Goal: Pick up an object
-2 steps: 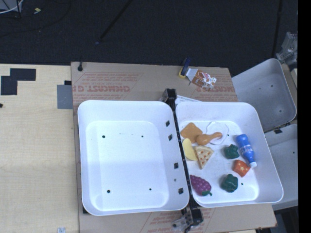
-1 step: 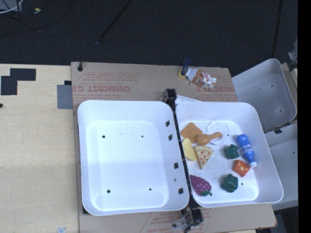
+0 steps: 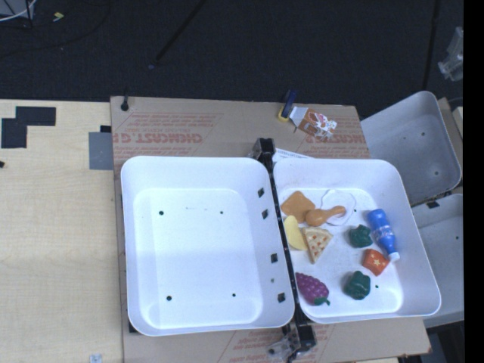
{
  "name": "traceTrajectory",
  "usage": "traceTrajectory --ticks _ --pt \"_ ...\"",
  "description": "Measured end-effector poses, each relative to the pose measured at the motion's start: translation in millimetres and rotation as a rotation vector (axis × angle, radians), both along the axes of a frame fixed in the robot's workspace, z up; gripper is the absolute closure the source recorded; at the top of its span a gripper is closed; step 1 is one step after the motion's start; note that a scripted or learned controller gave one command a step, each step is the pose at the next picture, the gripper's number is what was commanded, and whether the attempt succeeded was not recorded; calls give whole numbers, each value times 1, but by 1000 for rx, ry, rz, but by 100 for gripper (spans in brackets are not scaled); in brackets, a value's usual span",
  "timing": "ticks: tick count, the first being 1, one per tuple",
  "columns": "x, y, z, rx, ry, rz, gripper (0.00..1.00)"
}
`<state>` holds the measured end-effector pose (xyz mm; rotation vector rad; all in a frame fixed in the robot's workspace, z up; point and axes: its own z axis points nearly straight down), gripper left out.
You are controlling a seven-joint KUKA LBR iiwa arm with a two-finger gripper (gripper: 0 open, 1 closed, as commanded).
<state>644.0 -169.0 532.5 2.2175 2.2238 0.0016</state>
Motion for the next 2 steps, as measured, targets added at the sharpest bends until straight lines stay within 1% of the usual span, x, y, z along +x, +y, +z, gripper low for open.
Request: traceTrajectory --ticks 1,2 --pt "-28 37 6 2 6 -1 100" --pt "-6 -21 -10 -2 5 -6 100"
